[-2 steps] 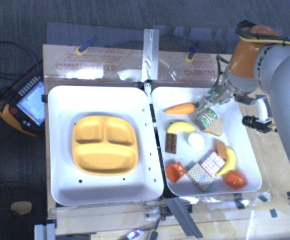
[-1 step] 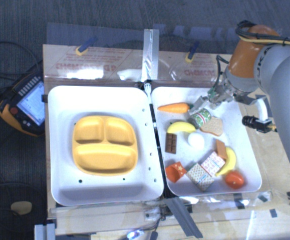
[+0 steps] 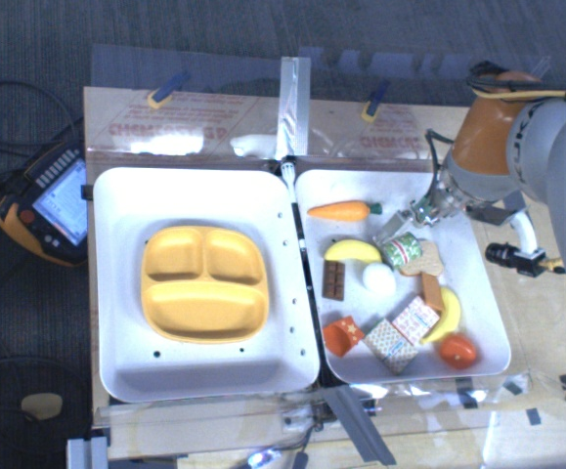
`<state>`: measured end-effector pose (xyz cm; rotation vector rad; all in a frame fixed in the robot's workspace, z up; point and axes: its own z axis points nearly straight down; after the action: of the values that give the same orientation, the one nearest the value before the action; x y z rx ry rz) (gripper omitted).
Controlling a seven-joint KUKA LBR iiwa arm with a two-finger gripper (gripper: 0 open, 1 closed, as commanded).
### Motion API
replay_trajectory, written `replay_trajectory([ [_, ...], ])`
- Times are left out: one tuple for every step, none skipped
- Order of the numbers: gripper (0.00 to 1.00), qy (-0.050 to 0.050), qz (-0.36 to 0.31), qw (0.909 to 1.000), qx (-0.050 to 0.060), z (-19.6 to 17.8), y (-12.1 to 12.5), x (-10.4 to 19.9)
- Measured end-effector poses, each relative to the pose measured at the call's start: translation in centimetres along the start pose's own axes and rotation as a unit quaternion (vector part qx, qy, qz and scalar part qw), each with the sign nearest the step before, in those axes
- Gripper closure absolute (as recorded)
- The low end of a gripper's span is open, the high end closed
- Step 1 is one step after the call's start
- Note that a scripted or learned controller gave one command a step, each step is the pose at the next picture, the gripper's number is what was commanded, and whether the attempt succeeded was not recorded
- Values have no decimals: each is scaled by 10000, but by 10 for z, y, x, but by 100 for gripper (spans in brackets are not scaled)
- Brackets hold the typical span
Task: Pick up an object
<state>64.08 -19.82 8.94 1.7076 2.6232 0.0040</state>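
Gripper [image 3: 407, 225] low over the right bin [image 3: 493, 306]; its state I cannot tell.
The orange carrot [image 3: 338, 210] lies lengthwise left-right, green end pointing right.

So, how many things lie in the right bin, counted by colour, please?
Yellow curved plastic bananas: 2
Orange or red pieces (carrot, tomato, small block): 3
White egg: 1
Brown chocolate bar: 1
Patterned cartons and can: 3
Total: 10
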Motion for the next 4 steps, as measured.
replay_trajectory([
  [0, 30, -534, 9986, 39, -58, 0, 7],
  [0, 42, 830, 9965, 40, -6, -21, 1],
  [0, 43, 830, 9965, 41, -6, -21, 1],
  [0, 21, 1369, 9906, -44, -4, -79, 23],
])
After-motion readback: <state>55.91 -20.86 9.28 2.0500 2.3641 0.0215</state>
